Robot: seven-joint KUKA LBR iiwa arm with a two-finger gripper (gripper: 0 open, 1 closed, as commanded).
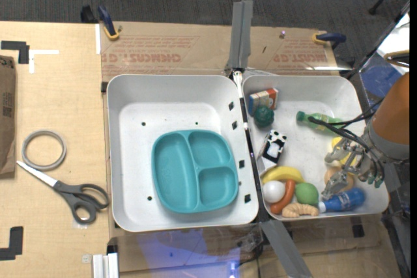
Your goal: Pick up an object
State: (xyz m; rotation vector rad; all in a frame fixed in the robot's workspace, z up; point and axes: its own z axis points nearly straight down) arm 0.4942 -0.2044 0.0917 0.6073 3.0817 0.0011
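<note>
I cannot tell how the jaws (344, 174) stand — right above the blue bottle (344, 201), they could slip off it.

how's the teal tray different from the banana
The tray is teal; the banana is yellow. The tray is far larger, taking up much of the left bin, while the banana is a small curved piece. The tray lies alone in its bin; the banana sits crowded among other items in the right bin, touching a white ball. Both lie flat on a bin floor.
</note>
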